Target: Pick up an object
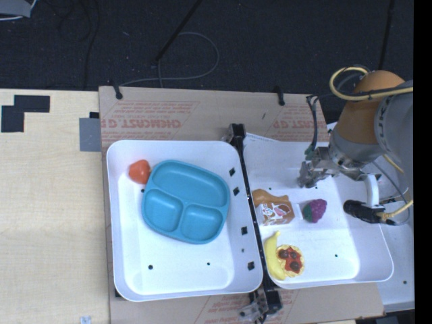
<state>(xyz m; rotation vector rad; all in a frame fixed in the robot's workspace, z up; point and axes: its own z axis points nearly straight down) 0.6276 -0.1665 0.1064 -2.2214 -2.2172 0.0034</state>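
My gripper (309, 176) hangs over the upper right part of the right bin (337, 262), with the grey arm and its orange band behind it at the right. Nothing shows between its fingers. Just below it lies a purple grape bunch (314, 210). A brown and white snack packet (273, 208) lies left of the grapes, near the bin's divider. A yellow banana (271, 250) and a small pizza slice (291, 260) rest at the bin's lower left.
The left bin (175, 275) holds a blue divided plate (184, 200) and a red tomato (139, 171) at its upper left. A black divider clamp (244, 201) runs between the bins. Cables loop beside the arm at the right.
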